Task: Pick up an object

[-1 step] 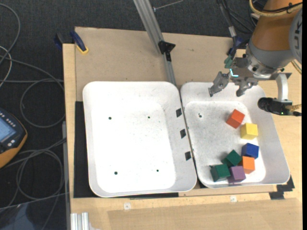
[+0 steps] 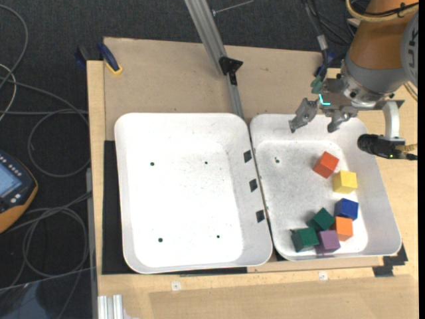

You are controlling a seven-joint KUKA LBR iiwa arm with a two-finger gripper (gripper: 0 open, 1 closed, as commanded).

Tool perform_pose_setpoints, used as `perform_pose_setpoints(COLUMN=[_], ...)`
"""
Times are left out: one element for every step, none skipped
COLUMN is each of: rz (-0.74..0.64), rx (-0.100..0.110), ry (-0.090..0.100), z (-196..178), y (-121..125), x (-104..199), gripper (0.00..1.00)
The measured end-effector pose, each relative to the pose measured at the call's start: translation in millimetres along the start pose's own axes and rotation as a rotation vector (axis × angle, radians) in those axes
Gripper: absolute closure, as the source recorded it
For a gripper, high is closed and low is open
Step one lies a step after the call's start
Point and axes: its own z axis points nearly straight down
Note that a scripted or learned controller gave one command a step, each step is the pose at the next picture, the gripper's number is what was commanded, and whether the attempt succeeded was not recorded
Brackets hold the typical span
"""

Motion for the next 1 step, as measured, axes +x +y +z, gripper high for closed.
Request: perform_pose_setpoints(rz=[0.001], rx=[0.005], ry=[0.0], z=[43.1], y=[3.5], x=[-0.7], gripper=[0.0])
